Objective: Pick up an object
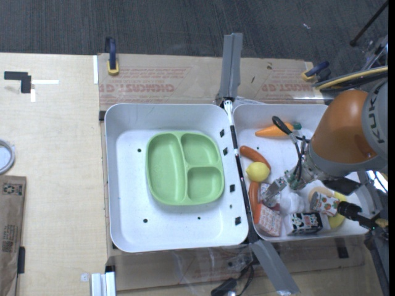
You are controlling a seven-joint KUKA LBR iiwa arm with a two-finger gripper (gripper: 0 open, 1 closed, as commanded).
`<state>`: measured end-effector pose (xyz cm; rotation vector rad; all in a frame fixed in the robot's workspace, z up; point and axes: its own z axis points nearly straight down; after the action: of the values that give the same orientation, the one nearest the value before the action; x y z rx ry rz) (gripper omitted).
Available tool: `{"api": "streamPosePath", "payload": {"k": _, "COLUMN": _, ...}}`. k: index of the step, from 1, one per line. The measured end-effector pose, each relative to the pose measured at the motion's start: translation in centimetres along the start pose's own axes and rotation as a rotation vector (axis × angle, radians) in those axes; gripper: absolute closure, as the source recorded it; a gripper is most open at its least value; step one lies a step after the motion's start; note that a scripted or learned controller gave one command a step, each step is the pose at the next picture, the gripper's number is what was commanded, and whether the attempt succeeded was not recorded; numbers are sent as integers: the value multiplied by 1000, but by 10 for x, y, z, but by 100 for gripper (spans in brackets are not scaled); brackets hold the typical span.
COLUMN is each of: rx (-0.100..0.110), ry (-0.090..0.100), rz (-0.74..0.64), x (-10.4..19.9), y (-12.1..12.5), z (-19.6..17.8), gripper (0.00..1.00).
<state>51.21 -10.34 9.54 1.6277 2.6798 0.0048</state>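
My gripper [276, 191] is down low in the right bin [279, 117], near its front left part. It sits over a crumpled clear-white item [290, 200], just right of a yellow lemon [257, 172] and above a red packet [269, 217]. The arm's orange band [345, 128] hangs over the right half of this bin and hides what lies under it. An orange sausage-like piece [252, 197] lies along the bin's left wall. I see nothing lifted off the bin floor.
A carrot [271, 131] lies at the back of the right bin and a red-orange piece [254, 155] below it. A black-and-white carton [306, 222] and a yellow-white item [325, 200] sit at the front. The left bin [123, 184] holds a green divided plate [184, 168].
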Motion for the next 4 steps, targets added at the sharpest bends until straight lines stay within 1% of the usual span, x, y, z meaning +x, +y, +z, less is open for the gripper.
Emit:
{"api": "streamPosePath", "payload": {"k": 1, "rx": -2, "ry": -2, "rz": -19, "x": 16, "y": -26, "z": 0, "gripper": 0}}
{"api": "streamPosePath", "payload": {"k": 2, "rx": 7, "ry": 2, "rz": 167, "x": 78, "y": 5, "z": -96, "gripper": 0}}
{"api": "streamPosePath", "payload": {"k": 3, "rx": 9, "ry": 2, "rz": 236, "x": 19, "y": 5, "z": -95, "gripper": 0}}
{"api": "streamPosePath", "payload": {"k": 4, "rx": 8, "ry": 4, "rz": 233, "x": -18, "y": -46, "z": 1, "gripper": 0}}
